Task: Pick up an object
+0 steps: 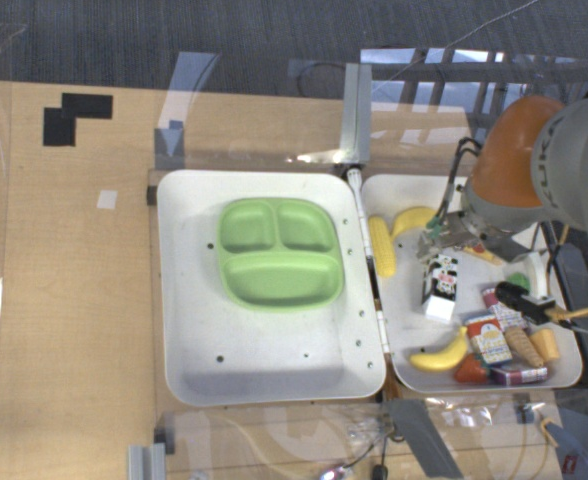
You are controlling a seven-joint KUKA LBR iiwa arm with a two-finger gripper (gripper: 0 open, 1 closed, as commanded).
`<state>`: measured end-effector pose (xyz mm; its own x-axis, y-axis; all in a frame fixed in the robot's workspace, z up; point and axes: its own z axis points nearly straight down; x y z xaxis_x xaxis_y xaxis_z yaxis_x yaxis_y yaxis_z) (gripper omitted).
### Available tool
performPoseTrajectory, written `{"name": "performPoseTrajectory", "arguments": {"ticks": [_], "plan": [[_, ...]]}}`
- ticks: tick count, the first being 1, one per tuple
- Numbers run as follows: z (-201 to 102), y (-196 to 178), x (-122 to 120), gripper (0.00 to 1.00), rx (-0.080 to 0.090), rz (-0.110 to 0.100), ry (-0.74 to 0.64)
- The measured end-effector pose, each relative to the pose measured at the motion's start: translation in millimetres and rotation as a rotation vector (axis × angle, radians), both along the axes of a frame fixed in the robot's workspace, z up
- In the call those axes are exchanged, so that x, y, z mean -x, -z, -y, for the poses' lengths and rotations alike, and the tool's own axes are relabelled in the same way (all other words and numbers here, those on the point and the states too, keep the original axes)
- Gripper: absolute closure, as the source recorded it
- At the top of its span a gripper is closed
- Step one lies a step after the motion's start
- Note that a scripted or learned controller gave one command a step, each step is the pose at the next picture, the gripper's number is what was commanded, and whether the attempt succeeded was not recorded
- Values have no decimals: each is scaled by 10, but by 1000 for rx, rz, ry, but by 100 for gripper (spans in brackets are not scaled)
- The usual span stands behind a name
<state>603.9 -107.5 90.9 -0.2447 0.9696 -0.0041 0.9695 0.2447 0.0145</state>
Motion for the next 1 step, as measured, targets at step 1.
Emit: {"name": "performPoseTrajectory", "arguments": {"ticks": [1], "plan": [[388,-16,661,100,2,-9,-79]]}}
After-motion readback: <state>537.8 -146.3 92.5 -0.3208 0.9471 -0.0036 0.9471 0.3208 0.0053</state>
